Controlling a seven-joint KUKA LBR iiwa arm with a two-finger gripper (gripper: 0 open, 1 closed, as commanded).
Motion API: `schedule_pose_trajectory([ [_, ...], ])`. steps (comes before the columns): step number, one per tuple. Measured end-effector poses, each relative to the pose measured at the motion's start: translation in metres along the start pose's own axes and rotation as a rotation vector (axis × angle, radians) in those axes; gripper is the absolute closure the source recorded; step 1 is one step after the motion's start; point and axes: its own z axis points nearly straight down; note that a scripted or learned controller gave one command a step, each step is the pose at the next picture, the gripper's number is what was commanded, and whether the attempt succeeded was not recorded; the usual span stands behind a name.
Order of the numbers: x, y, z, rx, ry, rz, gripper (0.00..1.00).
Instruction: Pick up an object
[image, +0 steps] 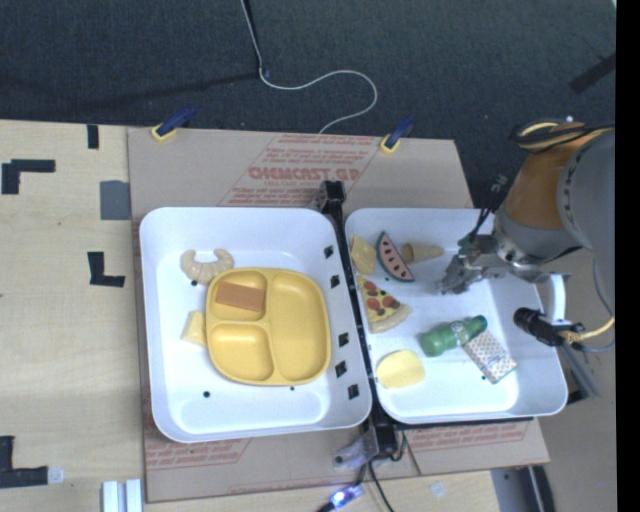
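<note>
Right bin (540, 400): end effector (455, 280) low, grip state unclear; green bottle (452, 336) just below.

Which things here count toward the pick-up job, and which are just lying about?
In play, in the right white bin near the claw:
- red watermelon slice toy
- pizza slice toy
- green bottle
- pale yellow lemon-shaped toy
- speckled grey packet

Lying about, in the left white bin:
- yellow divided plate holding a brown slab
- beige croissant toy

one fixed camera overhead — slanting down on both bins (160, 300)
</note>
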Motion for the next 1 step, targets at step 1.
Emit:
schedule_pose_trajectory([
  [1, 0.0085, 0.0079, -0.0510, -0.003, 0.002, 0.001, 1.00],
])
